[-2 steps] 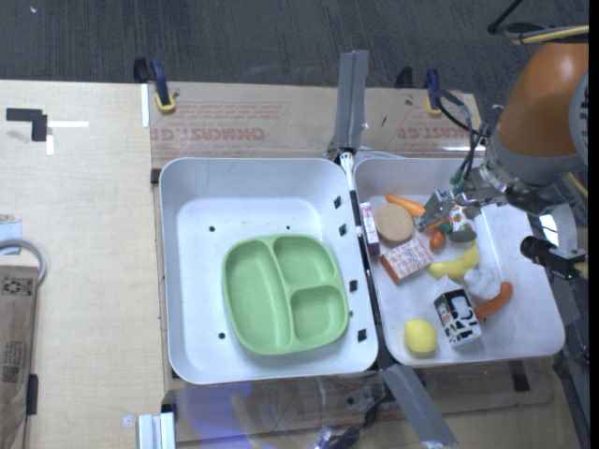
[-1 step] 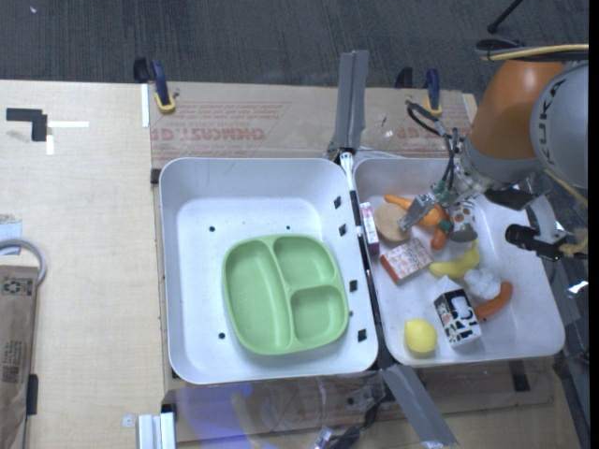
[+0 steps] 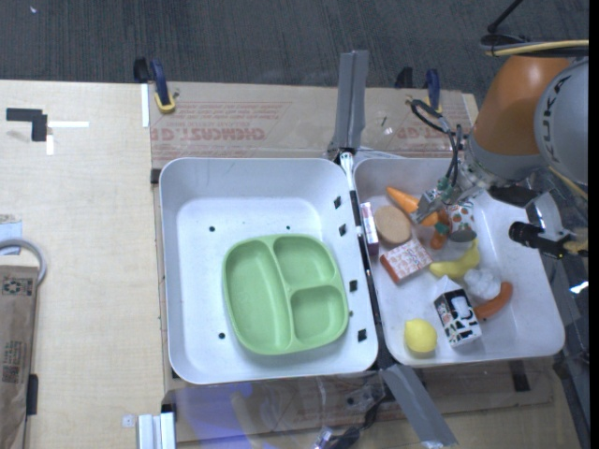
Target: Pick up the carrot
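You've got the arm (image 3: 524, 110) coming in from the right, bent down over the right bin (image 3: 524, 344), with the gripper (image 3: 440, 202) low near that bin's back-left part. The carrot (image 3: 403, 198) lies just beside the gripper, on its left, touching or nearly so. You can't tell from here how the gripper is set. Below it sit a banana (image 3: 456, 265), a small box (image 3: 404, 261), a lemon (image 3: 421, 336) and a black-and-white can (image 3: 457, 317). The green plate (image 3: 285, 293) is well off to its left, in the left bin (image 3: 187, 251).
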### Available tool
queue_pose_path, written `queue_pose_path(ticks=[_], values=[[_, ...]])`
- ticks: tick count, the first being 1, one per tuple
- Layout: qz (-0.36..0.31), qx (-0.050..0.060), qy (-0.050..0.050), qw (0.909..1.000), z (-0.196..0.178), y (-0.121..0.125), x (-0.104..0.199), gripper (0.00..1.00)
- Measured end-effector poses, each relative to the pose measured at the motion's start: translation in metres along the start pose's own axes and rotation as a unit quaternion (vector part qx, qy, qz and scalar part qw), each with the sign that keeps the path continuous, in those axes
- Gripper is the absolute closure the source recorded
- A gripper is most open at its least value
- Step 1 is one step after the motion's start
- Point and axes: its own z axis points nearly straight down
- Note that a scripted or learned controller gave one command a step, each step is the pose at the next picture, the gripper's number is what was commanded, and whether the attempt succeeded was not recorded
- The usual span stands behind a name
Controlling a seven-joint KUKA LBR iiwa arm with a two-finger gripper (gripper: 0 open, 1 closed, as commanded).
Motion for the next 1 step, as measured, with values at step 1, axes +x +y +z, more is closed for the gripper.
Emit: queue_pose_path(ticks=[1], values=[[0.18, 0.005, 0.002, 0.9837, -0.076, 0.0424, 0.0467, 1.0]])
